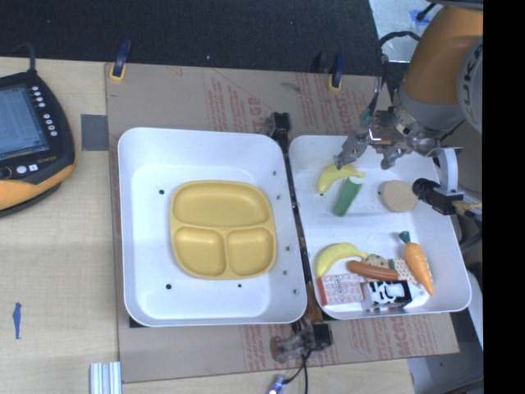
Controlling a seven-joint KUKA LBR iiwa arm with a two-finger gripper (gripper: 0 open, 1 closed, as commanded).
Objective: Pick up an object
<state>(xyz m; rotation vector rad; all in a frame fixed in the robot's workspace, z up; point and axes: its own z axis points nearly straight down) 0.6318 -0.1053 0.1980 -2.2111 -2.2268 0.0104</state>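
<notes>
Gripper (369, 153): jaws spread open, nothing between them, over the far end of the right bin (459, 245) | small banana (335, 176): just below the left jaw tip | green object (346, 196): beneath that | tan disc (397, 195): below the right jaw | carrot (417, 265), second banana (335, 256): well nearer the camera.

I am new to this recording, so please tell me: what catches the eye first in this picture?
The yellow three-compartment plastic tray lies in the middle of the left white bin. The right white bin is crowded with toy food along its near edge, while the grey arm's gripper hangs over its far end, above a small yellow banana.
</notes>
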